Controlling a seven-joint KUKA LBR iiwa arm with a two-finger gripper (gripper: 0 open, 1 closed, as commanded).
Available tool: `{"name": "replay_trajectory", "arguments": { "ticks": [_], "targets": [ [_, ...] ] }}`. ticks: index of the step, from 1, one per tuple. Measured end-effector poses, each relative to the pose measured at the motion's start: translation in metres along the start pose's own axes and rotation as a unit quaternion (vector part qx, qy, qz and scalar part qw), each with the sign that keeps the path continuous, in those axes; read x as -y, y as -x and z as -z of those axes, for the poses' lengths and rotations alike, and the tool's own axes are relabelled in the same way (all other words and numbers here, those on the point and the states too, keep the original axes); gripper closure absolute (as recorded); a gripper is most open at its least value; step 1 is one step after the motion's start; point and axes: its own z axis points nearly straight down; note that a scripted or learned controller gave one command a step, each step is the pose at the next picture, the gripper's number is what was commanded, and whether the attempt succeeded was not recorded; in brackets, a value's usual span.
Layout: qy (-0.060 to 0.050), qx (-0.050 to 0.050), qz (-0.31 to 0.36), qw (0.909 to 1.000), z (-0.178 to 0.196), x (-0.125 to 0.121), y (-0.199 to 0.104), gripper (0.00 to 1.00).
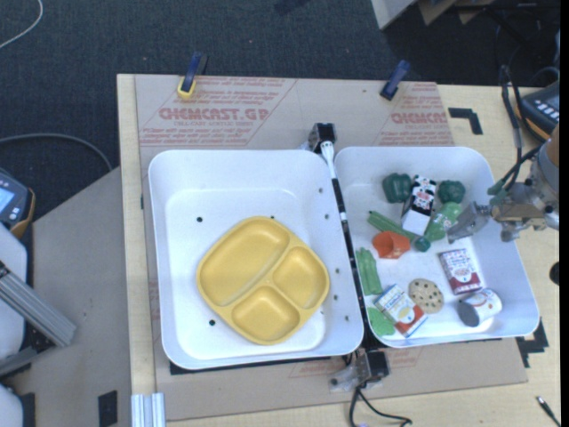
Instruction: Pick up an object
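The gripper [468, 224], its finger state impossible to tell here, probably should descend squarely over the red carton [460, 269], avoiding the cookie [427, 295].

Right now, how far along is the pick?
Done: the gripper has reached into the right bin, low beside the toys. In hand: nothing visibly between its fingers; the green bottle and red-and-white carton lie closest. Left: grasp and lift. The cookie and cow figure lie loose; the yellow divided plate sits in the left bin.
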Motion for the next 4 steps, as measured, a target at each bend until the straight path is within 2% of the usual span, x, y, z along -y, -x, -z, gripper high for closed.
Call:
{"name": "replay_trajectory", "arguments": {
  "ticks": [1, 3, 4],
  "targets": [
    [0.007, 0.002, 0.002, 1.0000, 0.007, -0.003, 0.000, 0.00],
    [0.002, 0.000, 0.002, 1.0000, -0.117, 0.000, -0.001, 0.00],
    [0.008, 0.003, 0.001, 1.0000, -0.154, -0.002, 0.000, 0.00]
  ]
}}
